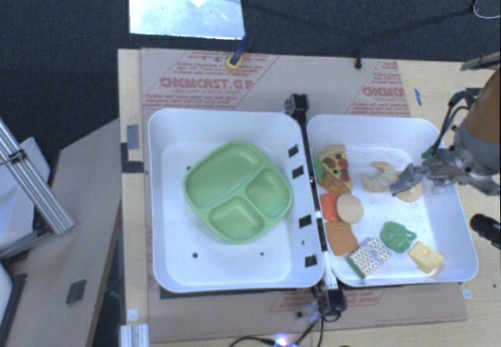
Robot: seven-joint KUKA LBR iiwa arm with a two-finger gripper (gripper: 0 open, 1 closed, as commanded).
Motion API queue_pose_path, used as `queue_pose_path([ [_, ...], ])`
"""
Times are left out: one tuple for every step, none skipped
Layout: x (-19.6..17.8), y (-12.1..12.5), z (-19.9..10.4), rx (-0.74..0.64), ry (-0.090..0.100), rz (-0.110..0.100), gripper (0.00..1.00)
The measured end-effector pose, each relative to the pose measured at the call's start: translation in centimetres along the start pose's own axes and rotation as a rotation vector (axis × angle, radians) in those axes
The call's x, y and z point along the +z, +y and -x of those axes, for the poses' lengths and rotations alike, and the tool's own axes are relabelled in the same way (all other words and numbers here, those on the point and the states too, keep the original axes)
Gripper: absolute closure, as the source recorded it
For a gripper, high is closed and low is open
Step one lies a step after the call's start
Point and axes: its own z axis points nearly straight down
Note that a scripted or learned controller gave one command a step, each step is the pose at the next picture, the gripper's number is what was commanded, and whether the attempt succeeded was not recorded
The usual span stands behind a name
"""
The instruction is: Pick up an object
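Cheese (427,258): yellow wedge in the right bin's (454,271) near right corner, lying loose.
Green toy (398,236): just inboard of the cheese, apart from it.
Checked block (369,256): tilted against the near wall, beside an orange piece (340,237).
Round pieces (344,208): red and cream discs overlapping by the divider, seemingly scattered rather than arranged, which would give a grasp program varied targets.
Pizza slice (333,166): at the far left of the right bin, flat.
Croissant (380,176): mid-bin toward the far wall, the likeliest pick since it lies nearest the gripper.
Gripper (407,182): low over the bin's right side, tip just beside the croissant and over a pale piece (413,193); whether the fingers are apart or together, I cannot tell, and nothing shows between them.
Left bin (168,259): carries a green divided plate (238,191), tilted askew at its centre.
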Motion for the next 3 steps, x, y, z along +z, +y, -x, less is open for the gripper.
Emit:
queue_pose_path([
  [-0.6,0.3,0.0,-0.002,-0.002,0.011,0.0],
  [4.7,-0.7,0.2,0.0,-0.001,0.007,0.0],
  [9.7,-0.6,0.2,0.0,-0.002,0.009,0.0],
])
